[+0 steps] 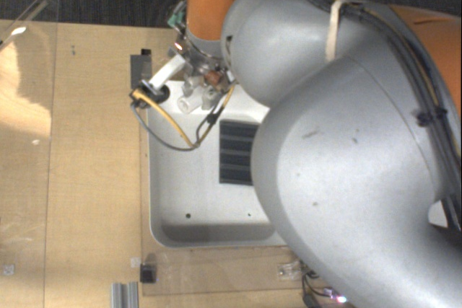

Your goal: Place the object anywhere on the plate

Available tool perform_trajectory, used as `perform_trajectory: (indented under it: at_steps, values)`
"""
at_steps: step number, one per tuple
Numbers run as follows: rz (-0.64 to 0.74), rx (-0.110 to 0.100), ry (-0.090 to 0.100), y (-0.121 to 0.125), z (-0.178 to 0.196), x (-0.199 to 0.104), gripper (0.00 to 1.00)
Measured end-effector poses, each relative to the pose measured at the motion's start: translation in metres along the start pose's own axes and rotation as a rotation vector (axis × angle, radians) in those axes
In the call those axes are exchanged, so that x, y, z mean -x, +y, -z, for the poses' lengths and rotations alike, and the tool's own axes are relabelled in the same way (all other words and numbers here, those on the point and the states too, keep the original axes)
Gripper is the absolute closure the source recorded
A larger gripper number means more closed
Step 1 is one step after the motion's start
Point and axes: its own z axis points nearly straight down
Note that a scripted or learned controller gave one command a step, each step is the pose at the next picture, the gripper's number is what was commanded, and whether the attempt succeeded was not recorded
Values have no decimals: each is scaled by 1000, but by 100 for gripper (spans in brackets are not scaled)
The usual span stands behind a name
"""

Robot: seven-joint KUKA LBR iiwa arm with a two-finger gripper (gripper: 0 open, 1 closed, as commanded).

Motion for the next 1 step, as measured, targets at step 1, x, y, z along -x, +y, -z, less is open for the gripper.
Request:
perform_trajectory:
  at_steps: [1]
  values:
    - [263, 2, -23, -47, -116, 87, 100]
